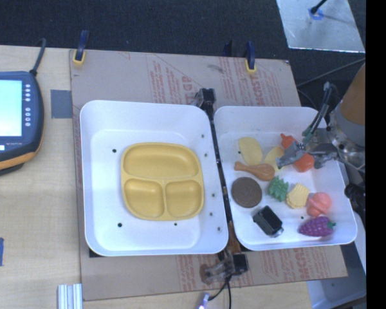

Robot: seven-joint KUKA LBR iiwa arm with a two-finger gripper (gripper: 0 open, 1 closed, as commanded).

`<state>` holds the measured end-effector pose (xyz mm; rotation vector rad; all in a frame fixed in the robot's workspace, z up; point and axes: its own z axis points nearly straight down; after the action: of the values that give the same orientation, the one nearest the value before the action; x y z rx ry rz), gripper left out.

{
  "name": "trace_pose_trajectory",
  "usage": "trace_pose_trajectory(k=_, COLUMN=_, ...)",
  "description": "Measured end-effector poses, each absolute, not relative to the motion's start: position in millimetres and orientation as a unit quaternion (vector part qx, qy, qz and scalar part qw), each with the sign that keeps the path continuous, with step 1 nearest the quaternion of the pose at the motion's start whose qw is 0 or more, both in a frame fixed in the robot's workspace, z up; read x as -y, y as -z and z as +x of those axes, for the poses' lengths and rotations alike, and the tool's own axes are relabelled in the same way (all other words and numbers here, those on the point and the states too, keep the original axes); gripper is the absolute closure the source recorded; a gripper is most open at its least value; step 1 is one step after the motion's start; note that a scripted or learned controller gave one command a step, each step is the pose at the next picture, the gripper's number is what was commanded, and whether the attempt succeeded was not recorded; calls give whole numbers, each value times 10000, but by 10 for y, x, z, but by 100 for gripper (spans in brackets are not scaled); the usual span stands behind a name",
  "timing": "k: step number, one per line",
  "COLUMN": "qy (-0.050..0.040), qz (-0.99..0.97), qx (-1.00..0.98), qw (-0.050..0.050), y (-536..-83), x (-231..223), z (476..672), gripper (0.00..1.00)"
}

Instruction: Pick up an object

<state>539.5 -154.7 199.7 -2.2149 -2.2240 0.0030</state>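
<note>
The right bin holds several toy foods. Among them are a yellow piece, a tan drumstick, a brown disc and a green broccoli. There are also a yellow corn piece, a pink peach, purple grapes and a black block. My gripper reaches in from the right and hangs low over the bin's upper right part. It sits right at an orange-red toy, partly covering it.
The left bin holds a yellow divided plate. A handheld control pendant lies on the bench at far left. Blue-and-yellow clamps pin the cardboard sheet at the back. The arm's body stands over the right bin's right rim.
</note>
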Motion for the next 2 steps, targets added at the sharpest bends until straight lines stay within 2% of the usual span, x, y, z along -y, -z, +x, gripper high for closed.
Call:
trace_pose_trajectory(k=1, qy=-19, qz=-7053, qx=7089, qw=18, y=-905, x=1920, z=6248, gripper=0)
trace_pose_trajectory(k=2, qy=-2, qz=-7055, qx=7087, qw=8, y=-922, x=1671, z=6567, gripper=0)
